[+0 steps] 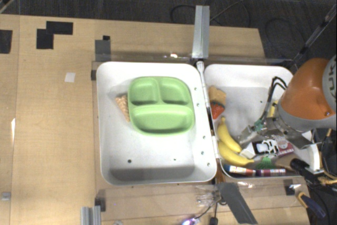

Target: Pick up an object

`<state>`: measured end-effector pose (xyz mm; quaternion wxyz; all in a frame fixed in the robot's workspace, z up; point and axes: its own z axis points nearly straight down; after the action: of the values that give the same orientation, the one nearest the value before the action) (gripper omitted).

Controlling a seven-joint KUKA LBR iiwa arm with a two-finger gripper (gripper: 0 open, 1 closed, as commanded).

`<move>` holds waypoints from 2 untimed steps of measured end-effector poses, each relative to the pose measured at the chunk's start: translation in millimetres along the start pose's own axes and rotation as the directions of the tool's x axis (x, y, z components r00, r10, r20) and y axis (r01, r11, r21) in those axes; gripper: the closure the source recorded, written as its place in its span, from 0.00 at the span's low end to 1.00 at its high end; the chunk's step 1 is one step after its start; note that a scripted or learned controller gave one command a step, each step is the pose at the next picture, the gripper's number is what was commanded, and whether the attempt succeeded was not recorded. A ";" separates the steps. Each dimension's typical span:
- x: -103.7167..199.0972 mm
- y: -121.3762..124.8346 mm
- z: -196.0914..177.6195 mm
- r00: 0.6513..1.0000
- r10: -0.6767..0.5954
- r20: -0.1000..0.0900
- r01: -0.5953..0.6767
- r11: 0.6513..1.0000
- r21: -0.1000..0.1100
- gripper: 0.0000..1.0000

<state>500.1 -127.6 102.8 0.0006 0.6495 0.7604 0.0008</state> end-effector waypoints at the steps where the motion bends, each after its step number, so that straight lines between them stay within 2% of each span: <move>1: -3.8 69.4 11.4 0.998 0.057 0.004 -0.056 0.998 -0.017 0.00; 2: 14.5 165.5 14.3 1.000 0.011 0.001 -0.011 1.000 -0.010 0.00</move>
<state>661.3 -87.4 88.9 0.0043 0.6538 0.7566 0.0040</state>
